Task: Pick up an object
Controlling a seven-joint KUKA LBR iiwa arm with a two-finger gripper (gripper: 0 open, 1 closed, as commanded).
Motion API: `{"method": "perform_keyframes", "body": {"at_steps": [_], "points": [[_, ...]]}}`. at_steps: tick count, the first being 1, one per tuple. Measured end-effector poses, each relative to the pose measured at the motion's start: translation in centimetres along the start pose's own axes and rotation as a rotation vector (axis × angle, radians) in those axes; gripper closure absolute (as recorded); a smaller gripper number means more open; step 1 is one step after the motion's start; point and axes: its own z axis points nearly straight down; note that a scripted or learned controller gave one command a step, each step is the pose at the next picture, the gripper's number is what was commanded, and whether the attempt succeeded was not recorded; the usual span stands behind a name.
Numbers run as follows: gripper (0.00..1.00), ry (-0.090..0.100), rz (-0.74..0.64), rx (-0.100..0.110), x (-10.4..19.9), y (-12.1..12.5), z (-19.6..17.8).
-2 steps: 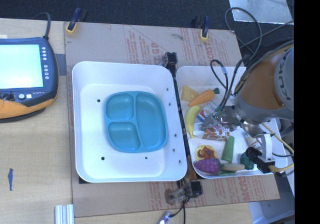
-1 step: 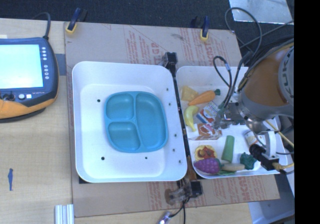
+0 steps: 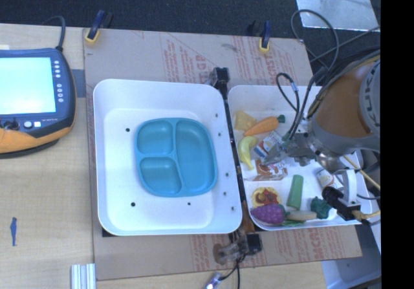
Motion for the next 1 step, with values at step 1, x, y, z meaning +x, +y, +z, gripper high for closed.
{"method": "perform_keyframes", "body": {"at_steps": [1], "points": [[0.0, 0.005, -0.001, 0.014, 1.77, 4.1, 2.92]]}}
